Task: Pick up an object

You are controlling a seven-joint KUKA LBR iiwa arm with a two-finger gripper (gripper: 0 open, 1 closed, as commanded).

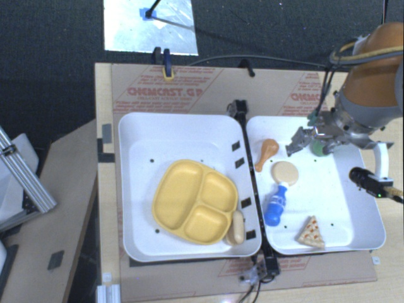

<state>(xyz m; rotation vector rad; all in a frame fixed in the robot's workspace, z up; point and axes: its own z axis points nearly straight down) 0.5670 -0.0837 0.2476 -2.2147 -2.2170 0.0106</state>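
The grey claw (pixel 309 141) hovers over the upper part of the right shallow white bin (pixel 360 226); whether it is wide or narrow cannot be told. Below it lie an orange toy drumstick (pixel 266 153), a round beige disc (pixel 285 172), a blue plastic bottle (pixel 275 207) and a toy pizza slice (pixel 311 232). The left white bin (pixel 142 144) holds a yellow compartment tray (pixel 195 201) with a tan bread-like piece (pixel 237 227) beside it.

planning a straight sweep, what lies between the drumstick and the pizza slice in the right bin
In the camera view, the round cream cookie and the blue bottle lie between the drumstick and the pizza slice, the cookie nearer the drumstick.
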